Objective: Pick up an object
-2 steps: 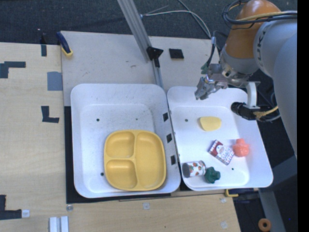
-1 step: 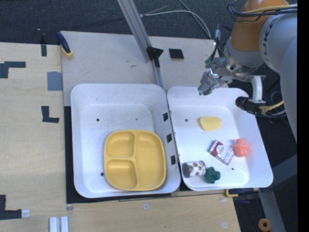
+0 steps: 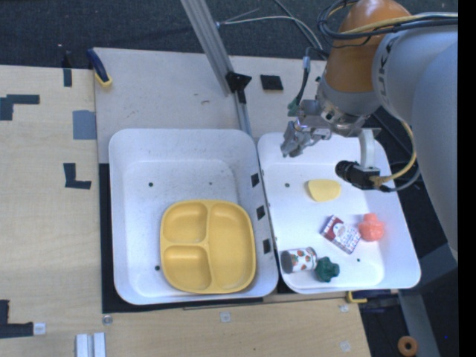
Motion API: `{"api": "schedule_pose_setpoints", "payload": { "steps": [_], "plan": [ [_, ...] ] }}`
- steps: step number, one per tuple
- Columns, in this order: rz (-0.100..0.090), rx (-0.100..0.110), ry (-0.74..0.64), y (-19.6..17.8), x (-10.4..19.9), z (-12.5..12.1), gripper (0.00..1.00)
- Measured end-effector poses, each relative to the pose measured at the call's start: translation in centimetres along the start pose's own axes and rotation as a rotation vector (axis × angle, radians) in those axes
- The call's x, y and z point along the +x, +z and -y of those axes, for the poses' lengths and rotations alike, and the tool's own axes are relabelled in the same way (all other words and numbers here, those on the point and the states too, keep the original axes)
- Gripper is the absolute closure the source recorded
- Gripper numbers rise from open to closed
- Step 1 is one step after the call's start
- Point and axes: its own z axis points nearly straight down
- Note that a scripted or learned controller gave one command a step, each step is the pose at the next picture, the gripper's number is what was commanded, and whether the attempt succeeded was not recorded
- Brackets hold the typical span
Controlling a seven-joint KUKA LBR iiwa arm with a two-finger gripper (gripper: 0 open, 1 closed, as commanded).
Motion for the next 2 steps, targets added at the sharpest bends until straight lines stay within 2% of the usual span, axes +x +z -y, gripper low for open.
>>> {"api": "schedule_pose_setpoints", "payload": {
  "steps": [2],
  "plan": [
    [-0.001, 0.0, -0.001, -0.7, 9.4, 3.9, 1.0]
  ]
}}
